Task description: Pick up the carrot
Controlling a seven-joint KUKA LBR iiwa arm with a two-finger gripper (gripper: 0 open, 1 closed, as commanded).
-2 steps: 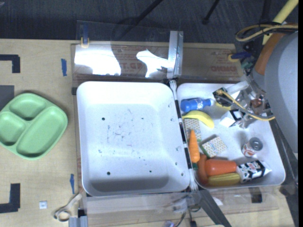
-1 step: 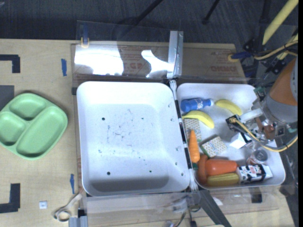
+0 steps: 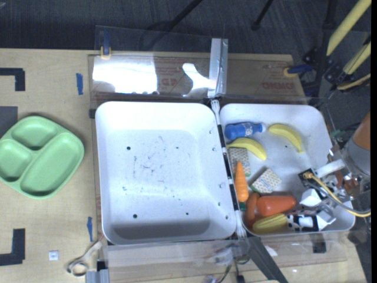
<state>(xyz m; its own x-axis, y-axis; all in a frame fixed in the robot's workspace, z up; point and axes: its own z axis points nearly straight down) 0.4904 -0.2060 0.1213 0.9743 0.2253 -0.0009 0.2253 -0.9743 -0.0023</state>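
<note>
Lower right of the frame, the claw approaches, its state unclear; next it must cross left to the carrot.

Wooden bench: two bins, green plate

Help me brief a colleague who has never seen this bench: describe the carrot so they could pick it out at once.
Look in the right bin of the two white bins, along the wall it shares with the other. The carrot lies there, below a yellow banana and above a red-orange piece. It is the one slim, bright orange, tapered thing; its neighbours are yellow or redder and thicker.
</note>
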